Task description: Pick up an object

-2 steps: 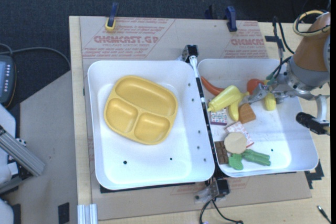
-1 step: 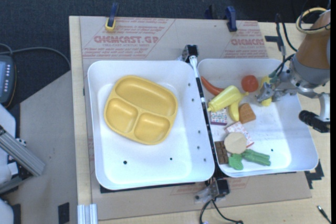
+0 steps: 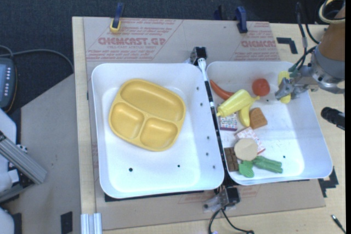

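Note:
The right bin (image 3: 307,140) holds a pile of toy food. Among it are a red ball (image 3: 261,86), a yellow bottle (image 3: 236,102), a red pepper-like strip (image 3: 219,89), an orange-brown block (image 3: 258,118), a tan round disc (image 3: 245,149) and a green piece (image 3: 267,164). My gripper (image 3: 286,91) hangs low over the bin's far right part, just right of the red ball. A small yellow piece (image 3: 283,78) shows right against the gripper's left side; whether it is held I cannot tell.
The left bin (image 3: 109,172) carries a yellow divided plate (image 3: 147,114). A black clamp strip (image 3: 211,118) runs between the bins. A small label card (image 3: 228,121) and a brown bar (image 3: 232,159) lie near the right bin's left wall. Cables hang at the far right.

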Motion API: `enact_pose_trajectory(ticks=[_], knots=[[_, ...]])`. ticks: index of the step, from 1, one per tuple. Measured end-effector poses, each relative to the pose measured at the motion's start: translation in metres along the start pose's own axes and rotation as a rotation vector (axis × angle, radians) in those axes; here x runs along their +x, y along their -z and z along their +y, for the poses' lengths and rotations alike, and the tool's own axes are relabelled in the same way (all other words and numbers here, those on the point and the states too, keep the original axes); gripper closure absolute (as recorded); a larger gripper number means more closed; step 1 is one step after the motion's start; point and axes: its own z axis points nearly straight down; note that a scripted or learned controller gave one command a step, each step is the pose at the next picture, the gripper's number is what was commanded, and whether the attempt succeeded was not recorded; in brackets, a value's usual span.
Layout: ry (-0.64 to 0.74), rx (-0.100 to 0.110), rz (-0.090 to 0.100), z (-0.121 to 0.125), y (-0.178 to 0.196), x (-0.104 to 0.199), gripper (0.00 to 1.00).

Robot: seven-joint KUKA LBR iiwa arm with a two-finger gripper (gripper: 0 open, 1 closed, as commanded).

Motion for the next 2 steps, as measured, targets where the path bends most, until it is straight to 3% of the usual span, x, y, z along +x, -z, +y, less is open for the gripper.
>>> enact_pose_trajectory(ticks=[2], knots=[[0.000, -0.001, -0.001, 0.000, 0.089, -0.005, 1.00]])
